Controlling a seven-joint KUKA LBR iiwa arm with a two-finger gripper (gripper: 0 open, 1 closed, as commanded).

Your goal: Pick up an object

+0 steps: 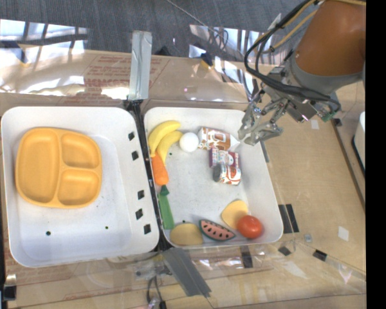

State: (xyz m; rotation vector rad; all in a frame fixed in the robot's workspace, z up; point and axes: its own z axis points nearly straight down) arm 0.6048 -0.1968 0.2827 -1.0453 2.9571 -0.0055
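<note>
Two white bins sit side by side under me. The left bin (26, 237) carries an orange divided tray (58, 167) in its far-left part, well apart from everything else. The right bin (270, 192) holds all the loose items. Along its left wall lie two bananas (162, 136) at the far end, then a carrot (159, 169) and a green piece (165, 208) running toward the near edge. A white ball (189, 142) touches the bananas on their right. Just right of the ball lie small printed packets (220, 154), with a dark object partly hidden among them. Along the near wall sit a yellow piece (186, 235), a watermelon slice (217, 230), a second yellow piece (235, 212) and a red tomato (249, 226), crowded together. My gripper (257, 131) hangs over the bin's far-right rim, beside the packets, with nothing seen between my fingers; whether they are spread or closed I cannot tell.
</note>
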